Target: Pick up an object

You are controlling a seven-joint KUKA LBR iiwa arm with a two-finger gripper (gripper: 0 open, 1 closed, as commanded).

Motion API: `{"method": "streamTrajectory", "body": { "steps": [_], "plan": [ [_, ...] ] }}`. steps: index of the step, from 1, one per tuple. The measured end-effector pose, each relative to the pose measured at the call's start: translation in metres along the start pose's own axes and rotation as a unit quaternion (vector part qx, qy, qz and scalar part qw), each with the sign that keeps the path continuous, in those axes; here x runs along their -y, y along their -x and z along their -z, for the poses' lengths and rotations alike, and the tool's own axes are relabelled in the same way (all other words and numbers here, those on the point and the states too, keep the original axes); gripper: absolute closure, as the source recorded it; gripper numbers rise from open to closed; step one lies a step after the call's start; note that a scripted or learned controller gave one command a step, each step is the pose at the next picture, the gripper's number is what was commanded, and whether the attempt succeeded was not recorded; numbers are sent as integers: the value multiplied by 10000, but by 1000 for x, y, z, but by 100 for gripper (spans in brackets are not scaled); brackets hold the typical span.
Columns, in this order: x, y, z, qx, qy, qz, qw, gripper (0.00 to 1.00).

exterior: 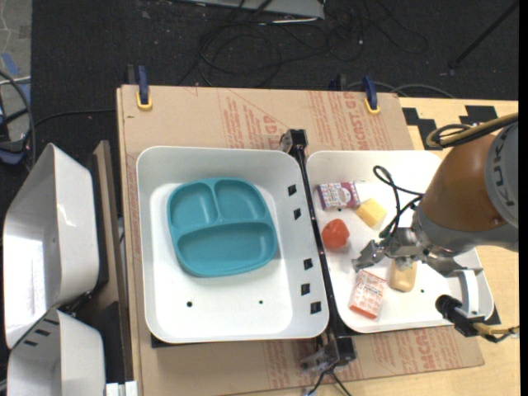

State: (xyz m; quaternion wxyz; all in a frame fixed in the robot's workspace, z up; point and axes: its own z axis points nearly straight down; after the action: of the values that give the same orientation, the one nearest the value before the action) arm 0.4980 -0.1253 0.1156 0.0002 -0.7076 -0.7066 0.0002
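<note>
- Nearest the camera: small red-and-white flat packet [368, 294], lying in the right white bin [462, 165] near its front edge.
- Grey two-finger gripper [388, 252] sits low over that bin, between a round red ball-like object [335, 234] and a tan bottle-shaped object [403, 277].
- Can't tell whether it's open or closed; nothing visibly held.
- Likely target, my guess: the tan object, just right of the fingertips. Looks smooth and rigid, probably light plastic and may be slippery. Grip across its narrow width.
- Red ball could roll off a two-finger pinch; packet is flat and thin, hard to get under.
- Also in the right bin: yellow wedge-like block [372, 213] and purple-and-white carton [337, 195], both toward the back.
- Left white bin [157, 304] holds a teal divided plastic tray [221, 226].
</note>
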Motion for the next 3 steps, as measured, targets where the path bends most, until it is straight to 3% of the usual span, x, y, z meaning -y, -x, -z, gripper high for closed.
{"method": "streamTrajectory", "body": {
  "steps": [1,3],
  "plan": [
    [-1,0,12,-2,10,-6,10000,100],
    [-6,0,97,7,27,22,10000,100]
  ]
}}
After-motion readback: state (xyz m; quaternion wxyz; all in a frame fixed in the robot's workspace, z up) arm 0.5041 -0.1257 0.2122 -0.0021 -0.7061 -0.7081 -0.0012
